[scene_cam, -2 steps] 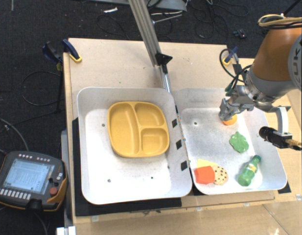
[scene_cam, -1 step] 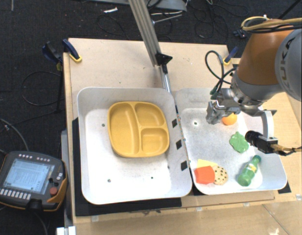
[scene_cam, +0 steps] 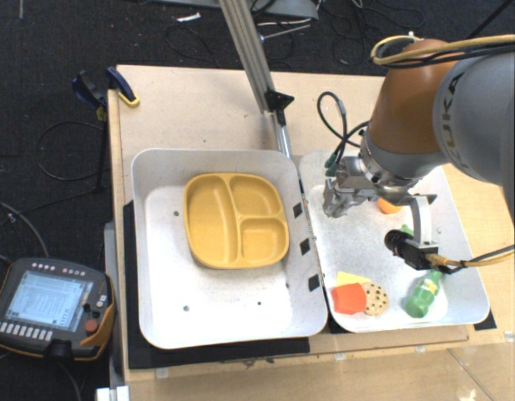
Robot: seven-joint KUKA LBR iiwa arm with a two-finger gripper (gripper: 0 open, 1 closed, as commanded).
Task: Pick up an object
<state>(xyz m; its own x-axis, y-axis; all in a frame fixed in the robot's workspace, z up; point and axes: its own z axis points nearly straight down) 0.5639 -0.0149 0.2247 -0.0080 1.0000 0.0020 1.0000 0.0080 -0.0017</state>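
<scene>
While the tool [scene_cam: 337, 205], its grip unclear, hovers apart, the green bottle [scene_cam: 422, 296] lies pointing up-right.

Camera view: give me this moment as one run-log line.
tool: low over right bin's left side | grasp: none seen | red block, cookie, green bottle: in right bin | yellow tray: left bin

Two white bins are counted on the tabletop: the left bin [scene_cam: 157, 307] and the right bin [scene_cam: 457, 303]. One yellow divided tray [scene_cam: 236, 220] is counted in the left. In the right, one green bottle [scene_cam: 422, 296], one red block [scene_cam: 350, 298], one cookie [scene_cam: 375, 299] and one orange item [scene_cam: 391, 206] are counted.
</scene>
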